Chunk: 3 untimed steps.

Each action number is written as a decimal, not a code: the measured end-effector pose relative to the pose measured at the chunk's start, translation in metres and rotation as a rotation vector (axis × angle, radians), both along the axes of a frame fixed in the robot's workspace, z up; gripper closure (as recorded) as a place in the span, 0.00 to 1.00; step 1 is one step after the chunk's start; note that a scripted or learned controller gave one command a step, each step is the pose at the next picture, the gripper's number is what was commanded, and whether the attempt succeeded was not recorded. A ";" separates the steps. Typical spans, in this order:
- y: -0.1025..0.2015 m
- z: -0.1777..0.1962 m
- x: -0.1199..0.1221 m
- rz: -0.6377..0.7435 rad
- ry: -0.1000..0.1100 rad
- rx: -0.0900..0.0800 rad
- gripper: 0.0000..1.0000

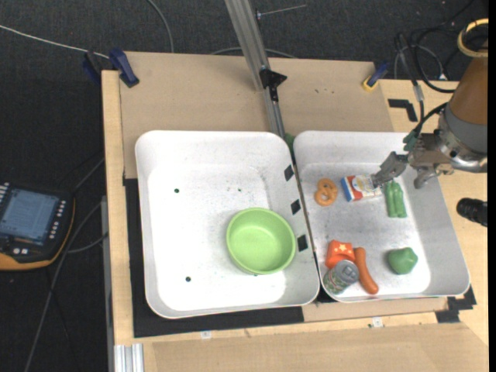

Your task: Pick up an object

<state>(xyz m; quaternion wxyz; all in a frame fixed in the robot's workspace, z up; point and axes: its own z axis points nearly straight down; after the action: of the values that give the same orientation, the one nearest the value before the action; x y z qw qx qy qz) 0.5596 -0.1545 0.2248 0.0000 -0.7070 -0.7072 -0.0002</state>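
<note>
My gripper (404, 177) hangs over the upper right part of the right bin (434, 231), its two dark fingers spread apart and open, with nothing between them. Just below it lies a green stick-shaped object (396, 200). The left fingertip is close to a small red, white and blue carton (358, 187). An orange pretzel (325, 192) lies left of the carton. Nearer the front are an orange block (339, 251), a carrot (366, 272), a tin can (338, 278) and a green pepper-like lump (402, 260).
The left bin (178, 208) holds a green bowl (260, 240) near its front right corner. A metal pole (252, 41) slants across the back of the bench above the seam between the bins. Cables and a handheld pendant (31, 223) lie off the bench.
</note>
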 end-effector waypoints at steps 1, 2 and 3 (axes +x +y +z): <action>0.006 -0.061 -0.002 0.000 0.005 0.001 0.00; 0.003 -0.123 -0.005 -0.001 0.006 0.001 0.00; 0.004 -0.129 -0.005 0.000 0.001 0.000 0.00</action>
<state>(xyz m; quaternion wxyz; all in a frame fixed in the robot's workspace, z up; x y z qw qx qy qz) 0.5544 -0.1507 0.0953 0.0004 -0.7070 -0.7073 0.0001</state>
